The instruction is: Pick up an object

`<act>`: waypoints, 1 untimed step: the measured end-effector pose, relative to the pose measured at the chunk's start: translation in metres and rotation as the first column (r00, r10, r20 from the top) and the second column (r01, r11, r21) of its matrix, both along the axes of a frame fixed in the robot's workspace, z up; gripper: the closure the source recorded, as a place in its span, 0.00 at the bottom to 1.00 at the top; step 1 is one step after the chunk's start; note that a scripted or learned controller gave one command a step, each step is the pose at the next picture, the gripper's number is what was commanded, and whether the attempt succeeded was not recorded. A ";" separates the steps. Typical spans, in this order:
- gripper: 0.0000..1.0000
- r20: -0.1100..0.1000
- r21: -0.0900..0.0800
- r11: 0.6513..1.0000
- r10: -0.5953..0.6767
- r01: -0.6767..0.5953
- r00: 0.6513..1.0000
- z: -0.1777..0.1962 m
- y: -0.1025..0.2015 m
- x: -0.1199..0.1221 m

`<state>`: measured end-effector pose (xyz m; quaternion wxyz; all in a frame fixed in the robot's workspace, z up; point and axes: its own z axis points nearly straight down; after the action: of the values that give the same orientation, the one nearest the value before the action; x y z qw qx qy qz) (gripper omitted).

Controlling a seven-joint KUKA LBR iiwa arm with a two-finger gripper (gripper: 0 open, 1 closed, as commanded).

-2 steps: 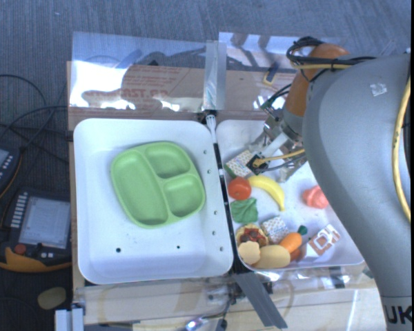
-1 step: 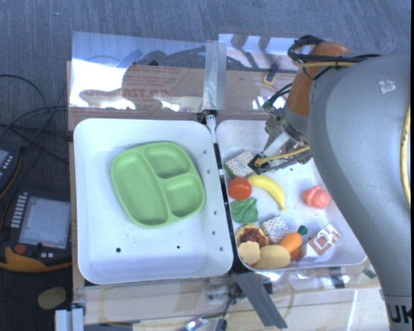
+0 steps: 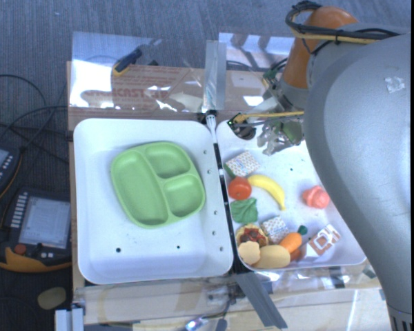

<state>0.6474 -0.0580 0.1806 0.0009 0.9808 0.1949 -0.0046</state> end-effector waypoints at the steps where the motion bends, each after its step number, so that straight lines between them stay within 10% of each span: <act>1: 1.00 -0.002 0.003 0.984 -0.177 0.177 0.984 -0.001 0.009 -0.036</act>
<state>0.6110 -0.0485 0.1796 -0.0011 0.9942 0.1070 -0.0051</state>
